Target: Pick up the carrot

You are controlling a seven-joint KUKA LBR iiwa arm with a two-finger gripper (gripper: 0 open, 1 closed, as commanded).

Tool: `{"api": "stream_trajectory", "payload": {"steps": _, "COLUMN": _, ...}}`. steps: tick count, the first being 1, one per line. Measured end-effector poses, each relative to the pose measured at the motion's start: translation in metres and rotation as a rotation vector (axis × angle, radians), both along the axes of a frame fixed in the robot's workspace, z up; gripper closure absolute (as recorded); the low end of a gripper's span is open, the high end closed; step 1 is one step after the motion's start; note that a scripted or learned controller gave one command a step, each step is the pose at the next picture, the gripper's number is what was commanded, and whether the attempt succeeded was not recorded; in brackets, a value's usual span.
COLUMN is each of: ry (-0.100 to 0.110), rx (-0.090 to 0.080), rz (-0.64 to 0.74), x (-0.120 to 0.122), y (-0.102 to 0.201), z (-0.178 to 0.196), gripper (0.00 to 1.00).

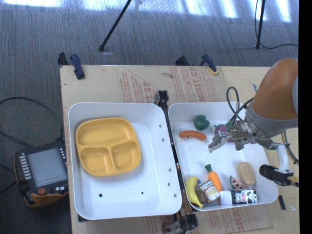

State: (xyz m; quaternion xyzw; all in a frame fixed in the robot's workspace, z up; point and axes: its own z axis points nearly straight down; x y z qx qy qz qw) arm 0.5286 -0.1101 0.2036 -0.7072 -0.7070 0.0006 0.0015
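Note:
The carrot [213,177] is small and orange with a green top, lying near the front of the right bin [195,160]. It touches a small jar [210,191]. My gripper [227,143] hovers over the middle of the right bin, behind the carrot and slightly to its right. Its two fingers stand apart, open, with nothing between them. The grey arm with its orange band [275,89] comes in from the right.
Around the carrot lie a banana [192,189], a watermelon slice [235,182], a beige bread roll [246,173] and a milk carton [240,196]. Farther back sit a sausage [192,135], a green vegetable [201,122] and a purple item [221,129]. A yellow divided plate [107,145] lies in the left bin [146,199].

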Motion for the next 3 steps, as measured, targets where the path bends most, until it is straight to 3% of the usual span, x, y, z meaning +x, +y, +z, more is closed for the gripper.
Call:
{"api": "stream_trajectory", "payload": {"steps": 1, "ry": 0.016, "rx": 0.006, "rz": 0.057, "x": -0.046, "y": -0.008, "z": -0.113, "gripper": 0.00}}
{"api": "stream_trajectory", "payload": {"steps": 2, "ry": 0.008, "rx": 0.005, "rz": 0.045, "x": -0.043, "y": -0.011, "z": -0.099, "gripper": 1.00}}
{"api": "stream_trajectory", "payload": {"steps": 3, "ry": -0.004, "rx": 0.002, "rz": -0.004, "x": -0.047, "y": 0.040, "z": -0.015, "gripper": 1.00}}
